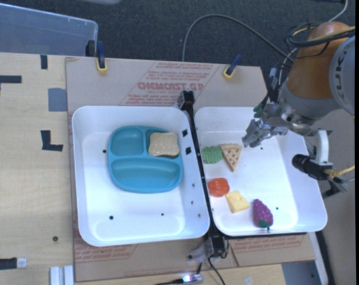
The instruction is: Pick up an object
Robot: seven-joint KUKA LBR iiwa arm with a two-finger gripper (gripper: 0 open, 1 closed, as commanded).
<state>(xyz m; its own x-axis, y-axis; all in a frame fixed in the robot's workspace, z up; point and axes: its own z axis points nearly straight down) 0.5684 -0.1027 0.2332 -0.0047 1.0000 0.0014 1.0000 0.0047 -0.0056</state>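
Note:
The right bin [298,177] holds a green leafy piece [211,155], a triangular pizza slice [231,155], a red-orange tomato piece [219,187], a yellow cheese cube [238,202] and a purple grape bunch [262,212]. My gripper [252,137] hangs over the bin's upper right part, just right of and above the pizza slice, with nothing visibly between its fingers. A slice of toast [163,144] lies in the upper right compartment of the blue divided plate [144,174] in the left bin [90,159].
A black clip and divider [188,108] run between the two bins. A cable [227,22] arcs over the cardboard behind them. The arm's body [313,82] looms above the right bin's far right side.

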